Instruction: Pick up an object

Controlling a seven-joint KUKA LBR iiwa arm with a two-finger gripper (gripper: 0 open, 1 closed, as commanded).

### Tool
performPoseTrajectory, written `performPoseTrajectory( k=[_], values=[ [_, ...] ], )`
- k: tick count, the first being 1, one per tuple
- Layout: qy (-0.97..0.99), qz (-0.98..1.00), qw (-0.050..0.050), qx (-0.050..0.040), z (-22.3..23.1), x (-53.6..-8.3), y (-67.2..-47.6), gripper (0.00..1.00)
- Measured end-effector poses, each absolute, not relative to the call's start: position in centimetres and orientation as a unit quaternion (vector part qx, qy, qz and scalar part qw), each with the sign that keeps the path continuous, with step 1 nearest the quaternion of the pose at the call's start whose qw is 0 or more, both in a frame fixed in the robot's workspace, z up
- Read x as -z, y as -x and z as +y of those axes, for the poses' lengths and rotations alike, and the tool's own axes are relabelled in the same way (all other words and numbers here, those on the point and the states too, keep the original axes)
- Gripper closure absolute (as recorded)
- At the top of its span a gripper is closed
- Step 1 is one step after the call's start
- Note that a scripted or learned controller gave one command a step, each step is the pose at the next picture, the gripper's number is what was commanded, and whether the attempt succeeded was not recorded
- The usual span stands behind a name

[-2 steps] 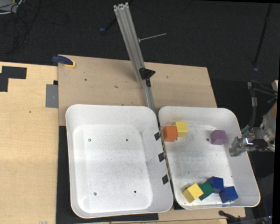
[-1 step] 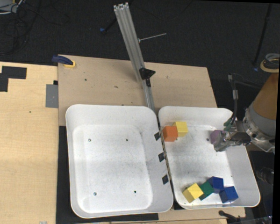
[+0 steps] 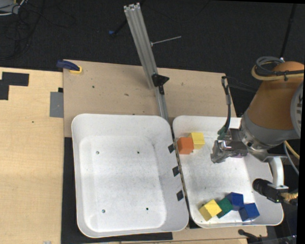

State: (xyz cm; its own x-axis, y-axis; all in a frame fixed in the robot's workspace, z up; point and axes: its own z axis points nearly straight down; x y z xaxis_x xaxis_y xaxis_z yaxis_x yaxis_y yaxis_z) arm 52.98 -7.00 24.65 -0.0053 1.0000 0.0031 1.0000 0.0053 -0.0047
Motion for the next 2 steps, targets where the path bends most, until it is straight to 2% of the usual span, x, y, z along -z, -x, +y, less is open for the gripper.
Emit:
performPoseTrajectory(
  k=[1,2],
  values=[
    [0.706,-0.709,0.003,-0.0012,-1.9,-23.2,-53.6,1.0],
    [0.706,-0.709,0.002,-0.0006,3.4,-22.3,-55.4,1.0]
  ],
)
